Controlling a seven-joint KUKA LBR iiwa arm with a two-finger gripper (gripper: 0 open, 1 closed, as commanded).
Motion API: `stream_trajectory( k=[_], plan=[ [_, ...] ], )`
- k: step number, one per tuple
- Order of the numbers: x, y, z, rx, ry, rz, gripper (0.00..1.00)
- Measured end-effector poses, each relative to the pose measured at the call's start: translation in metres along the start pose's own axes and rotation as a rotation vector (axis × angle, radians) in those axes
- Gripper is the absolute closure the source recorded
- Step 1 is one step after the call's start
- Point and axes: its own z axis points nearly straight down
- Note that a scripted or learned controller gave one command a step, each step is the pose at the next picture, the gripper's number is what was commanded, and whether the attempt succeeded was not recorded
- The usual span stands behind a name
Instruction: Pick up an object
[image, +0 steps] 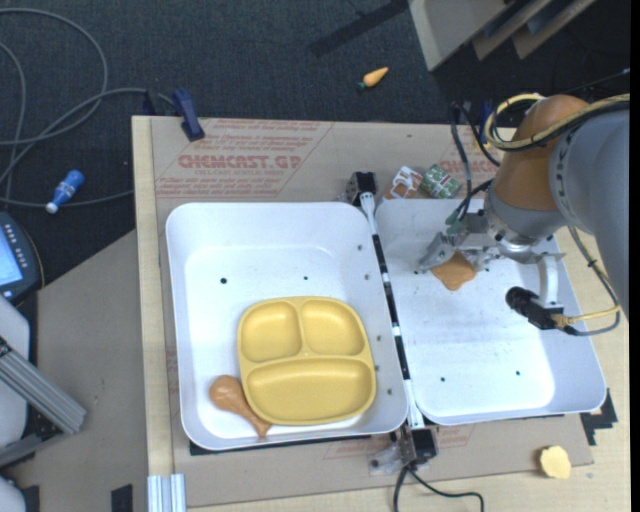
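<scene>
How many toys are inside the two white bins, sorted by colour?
Yellow: 1, the divided plate.
Orange: 2, the drumstick beside the plate, and a small orange piece at the end effector in the right bin.
Total: 3

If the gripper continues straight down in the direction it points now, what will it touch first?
Most likely the small orange-brown object in the right bin. The gripper points down right above it, and may already touch it. Depth is unclear from this slanted view; if it misses, it meets the bin floor.
</scene>
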Motion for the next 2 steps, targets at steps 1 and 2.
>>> stream_trajectory(
  k=[1, 2],
  plan=[
    [-0.002, -0.001, -0.014, -0.003, -0.003, 0.003, 1.0],
    [0.015, -0.087, -0.073, 0.01, 0.004, 0.006, 1.0]
  ],
)
